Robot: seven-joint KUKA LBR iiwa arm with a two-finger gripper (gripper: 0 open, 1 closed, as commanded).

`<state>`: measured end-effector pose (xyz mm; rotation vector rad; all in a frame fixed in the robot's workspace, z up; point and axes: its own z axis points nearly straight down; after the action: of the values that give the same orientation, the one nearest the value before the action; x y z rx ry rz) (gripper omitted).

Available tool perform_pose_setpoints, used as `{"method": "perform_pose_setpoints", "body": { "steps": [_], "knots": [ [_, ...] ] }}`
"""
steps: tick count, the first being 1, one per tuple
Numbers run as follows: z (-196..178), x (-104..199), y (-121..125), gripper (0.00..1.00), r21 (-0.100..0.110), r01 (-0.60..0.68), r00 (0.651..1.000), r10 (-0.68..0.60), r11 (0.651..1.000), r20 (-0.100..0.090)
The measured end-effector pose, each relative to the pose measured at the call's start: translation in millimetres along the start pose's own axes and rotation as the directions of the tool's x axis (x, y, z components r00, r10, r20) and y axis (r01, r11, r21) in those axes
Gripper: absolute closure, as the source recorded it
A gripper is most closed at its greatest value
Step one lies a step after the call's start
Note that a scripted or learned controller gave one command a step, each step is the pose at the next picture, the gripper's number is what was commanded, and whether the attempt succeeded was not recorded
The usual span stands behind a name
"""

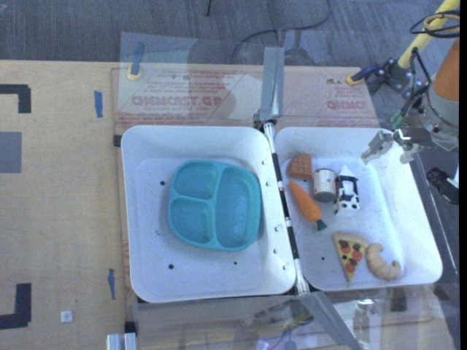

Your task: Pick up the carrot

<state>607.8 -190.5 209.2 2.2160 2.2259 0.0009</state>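
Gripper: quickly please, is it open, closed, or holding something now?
Gripper: cannot be told; it sits over the right bin's far corner, apart from the carrot.

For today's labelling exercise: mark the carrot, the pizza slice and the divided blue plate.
carrot [306, 203], camera view, middle of its orange body
pizza slice [349, 253], camera view, its topped centre
divided blue plate [191, 214], camera view, lower-left compartment

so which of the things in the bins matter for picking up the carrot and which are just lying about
For the job:
carrot, in the right bin
pincer, above that bin's far right corner

Just lying about:
blue divided plate in the left bin
brown cookie-like piece
small can
black-and-white toy
pizza slice
croissant
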Motion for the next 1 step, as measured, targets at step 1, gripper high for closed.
{"method": "perform_pose_setpoints", "body": {
  "steps": [1],
  "knots": [
    [80.3, 97.7, -40.7, 0.0, -0.008, 0.05, 0.999, -0.05, 0.999, 0.002]
  ]
}}
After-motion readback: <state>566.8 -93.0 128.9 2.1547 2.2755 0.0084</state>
